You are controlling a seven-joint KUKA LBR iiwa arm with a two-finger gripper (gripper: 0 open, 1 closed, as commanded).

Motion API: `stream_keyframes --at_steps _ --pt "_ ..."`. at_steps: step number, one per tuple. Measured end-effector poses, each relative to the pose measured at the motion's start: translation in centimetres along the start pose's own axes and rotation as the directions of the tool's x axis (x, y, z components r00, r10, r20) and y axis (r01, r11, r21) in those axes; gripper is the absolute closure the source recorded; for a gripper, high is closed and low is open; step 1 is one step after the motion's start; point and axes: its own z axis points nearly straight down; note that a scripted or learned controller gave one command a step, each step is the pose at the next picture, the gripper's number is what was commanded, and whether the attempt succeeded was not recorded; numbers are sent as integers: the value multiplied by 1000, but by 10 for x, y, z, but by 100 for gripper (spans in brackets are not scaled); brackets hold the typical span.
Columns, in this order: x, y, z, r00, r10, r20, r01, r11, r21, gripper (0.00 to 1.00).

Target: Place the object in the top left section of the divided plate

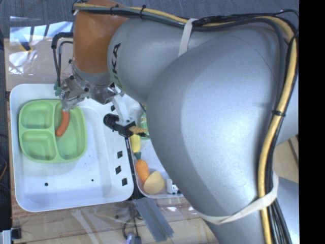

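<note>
The gripper [68, 101] hangs over the green divided plate [35, 117] at its 1 o'clock edge, fingers clamped on the orange carrot [62, 123] — which dangles over the rib beside the large section. The left bin [61, 192] lies open toward 6 o'clock, while the arm [213, 116] hides most of the right bin [152, 184].

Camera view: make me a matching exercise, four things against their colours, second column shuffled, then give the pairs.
Things:
1. plate
2. carrot
3. left bin
4. arm

Colours:
A. white
B. grey
C. orange
D. green

Pairs: 1-D, 2-C, 3-A, 4-B
</note>
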Motion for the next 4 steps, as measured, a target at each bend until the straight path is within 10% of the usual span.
stream_keyframes --at_steps 1,2,3,4 --pt "38 -53 -15 972 -234 -1 234 972 1 100" --pt "37 -53 -24 971 -238 -1 238 971 3 100" --pt "27 -50 -103 878 -478 2 478 878 -3 100" --pt "51 -101 -42 919 -394 -1 394 919 1 100"
